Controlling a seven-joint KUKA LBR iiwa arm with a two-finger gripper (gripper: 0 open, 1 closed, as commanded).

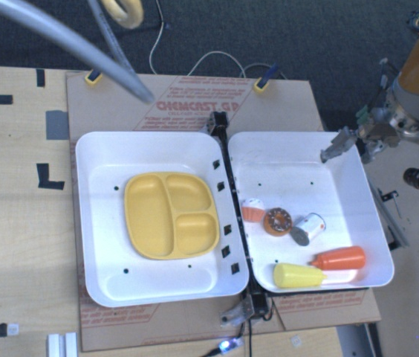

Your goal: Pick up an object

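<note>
So, looking down from the overhead camera: the gripper (pixel 341 144) sits over the top right corner of the right bin (pixel 291 151), up near the rim, and honestly I can't tell its state from here. The pickable stuff is bunched low in that bin: a brown donut (pixel 277 221), a small white can (pixel 310 227), an orange carrot (pixel 339 258) and a yellow piece (pixel 297 275). The left bin (pixel 105 155) holds a yellow divided tray (pixel 171 215).

White bins (pixel 91 222) — yellow tray (pixel 171 215), orange carrot (pixel 339 258), brown doughnut (pixel 278 221).
</note>
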